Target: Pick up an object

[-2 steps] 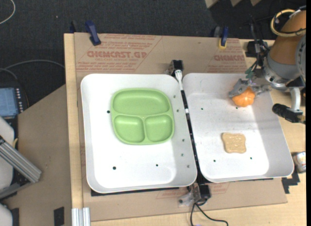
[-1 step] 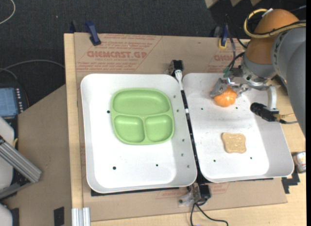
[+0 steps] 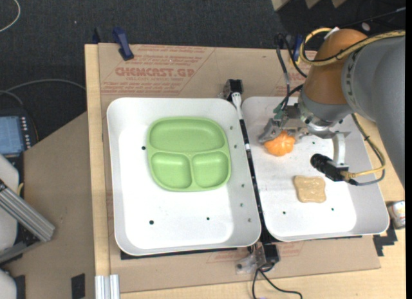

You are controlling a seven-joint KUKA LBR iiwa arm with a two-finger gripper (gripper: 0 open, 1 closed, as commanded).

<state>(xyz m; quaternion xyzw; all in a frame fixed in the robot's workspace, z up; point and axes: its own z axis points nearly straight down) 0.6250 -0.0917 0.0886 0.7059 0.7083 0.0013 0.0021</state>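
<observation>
A small orange, rounded object (image 3: 279, 144) lies in the right bin (image 3: 360, 217), near its upper left corner. My gripper (image 3: 280, 130) is directly above it and touches or nearly touches its top edge. The grey arm with its orange band (image 3: 331, 66) comes in from the upper right. A tan, flat, bread-like piece (image 3: 310, 188) lies lower in the same bin, apart from the gripper.
The left bin (image 3: 129, 214) holds a green plate (image 3: 188, 152) with three compartments. A black fitting with a cable (image 3: 327, 166) hangs off the arm between the orange object and the tan piece. The bins' shared rim (image 3: 248, 163) runs just left of the gripper.
</observation>
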